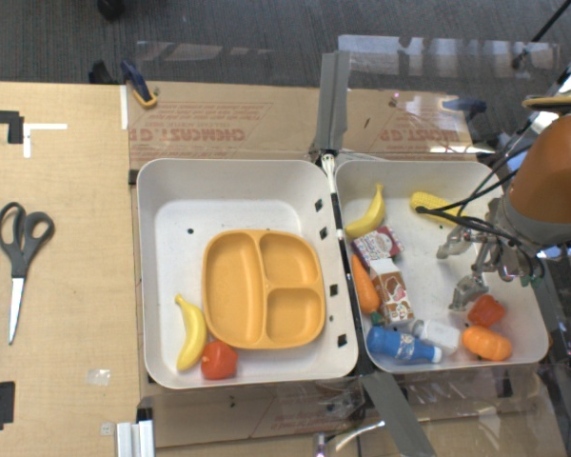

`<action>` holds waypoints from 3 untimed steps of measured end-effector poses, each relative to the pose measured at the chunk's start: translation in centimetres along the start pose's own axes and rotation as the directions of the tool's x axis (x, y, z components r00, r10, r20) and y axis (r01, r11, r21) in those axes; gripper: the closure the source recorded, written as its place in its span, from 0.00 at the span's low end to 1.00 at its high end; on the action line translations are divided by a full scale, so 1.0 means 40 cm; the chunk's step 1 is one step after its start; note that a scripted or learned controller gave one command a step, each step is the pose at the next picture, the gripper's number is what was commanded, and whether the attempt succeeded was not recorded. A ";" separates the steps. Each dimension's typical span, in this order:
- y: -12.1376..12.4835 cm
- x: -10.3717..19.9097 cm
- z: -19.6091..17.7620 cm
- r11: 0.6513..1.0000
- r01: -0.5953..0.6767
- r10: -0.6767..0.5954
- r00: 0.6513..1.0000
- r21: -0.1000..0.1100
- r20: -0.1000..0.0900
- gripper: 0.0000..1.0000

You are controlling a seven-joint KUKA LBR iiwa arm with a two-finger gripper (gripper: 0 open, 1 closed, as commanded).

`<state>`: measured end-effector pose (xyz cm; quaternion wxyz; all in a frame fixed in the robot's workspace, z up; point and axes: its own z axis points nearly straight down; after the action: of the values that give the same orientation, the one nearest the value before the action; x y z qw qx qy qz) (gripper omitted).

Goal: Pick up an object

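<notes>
In the right bin [428, 174], my gripper [461, 270] hangs over bare white floor, open, with nothing between its fingers. One fingertip [451, 247] points left; the other [467, 291] sits just above a red-orange fruit [486, 310]. An orange fruit [485, 344] lies at the front right. A blue bottle with a white cap [403, 347] lies along the front wall. A carrot [364, 288], a brown snack box [393, 296] and a pink packet [377, 247] line the left side. A banana [366, 214] and a yellow piece [430, 201] rest at the back.
The left bin [162, 255] holds a yellow divided plate [264, 288], a banana [191, 332] and a red tomato [219, 360]. Scissors [21, 250] lie on the bench at far left. Black cables [471, 217] run from the arm over the right bin's back.
</notes>
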<state>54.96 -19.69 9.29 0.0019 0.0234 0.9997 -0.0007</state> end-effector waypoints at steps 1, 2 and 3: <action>0.164 -0.118 0.000 0.949 -0.316 0.316 0.949 0.000 0.001 0.00; 0.205 -0.019 -0.017 0.931 -0.365 0.365 0.931 0.012 0.028 0.00; 0.201 0.169 0.000 0.871 -0.492 0.492 0.871 0.004 0.003 0.00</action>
<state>48.58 -11.35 9.28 0.0028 0.2768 0.9609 -0.0024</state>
